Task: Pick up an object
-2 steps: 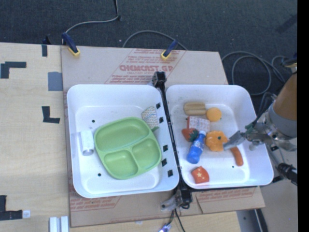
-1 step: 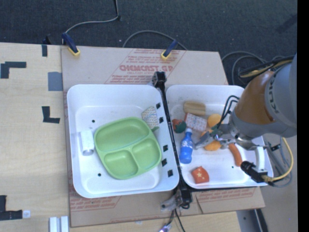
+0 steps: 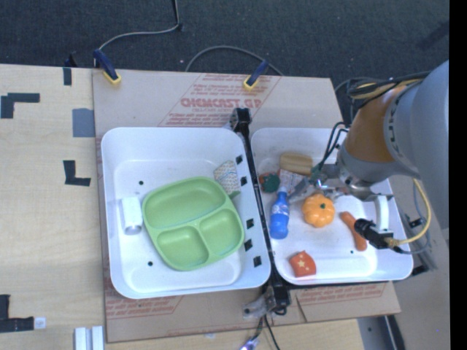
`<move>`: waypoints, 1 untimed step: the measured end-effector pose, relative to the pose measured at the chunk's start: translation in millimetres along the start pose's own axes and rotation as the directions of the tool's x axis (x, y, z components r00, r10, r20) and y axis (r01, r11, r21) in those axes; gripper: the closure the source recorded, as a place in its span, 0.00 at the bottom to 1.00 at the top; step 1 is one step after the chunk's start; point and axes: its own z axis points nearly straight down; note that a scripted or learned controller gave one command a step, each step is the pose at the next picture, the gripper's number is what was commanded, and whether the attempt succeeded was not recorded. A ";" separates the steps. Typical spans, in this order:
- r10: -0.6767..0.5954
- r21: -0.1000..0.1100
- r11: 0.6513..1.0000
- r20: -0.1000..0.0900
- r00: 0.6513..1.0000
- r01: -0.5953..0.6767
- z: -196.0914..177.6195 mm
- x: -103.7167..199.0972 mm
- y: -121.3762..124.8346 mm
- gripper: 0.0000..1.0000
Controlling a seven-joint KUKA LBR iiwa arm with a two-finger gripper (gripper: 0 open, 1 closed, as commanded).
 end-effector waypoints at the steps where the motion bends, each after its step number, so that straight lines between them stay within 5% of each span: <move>1: 0.000 -0.003 1.000 0.003 1.000 0.000 -10.6 -0.9 0.4 1.00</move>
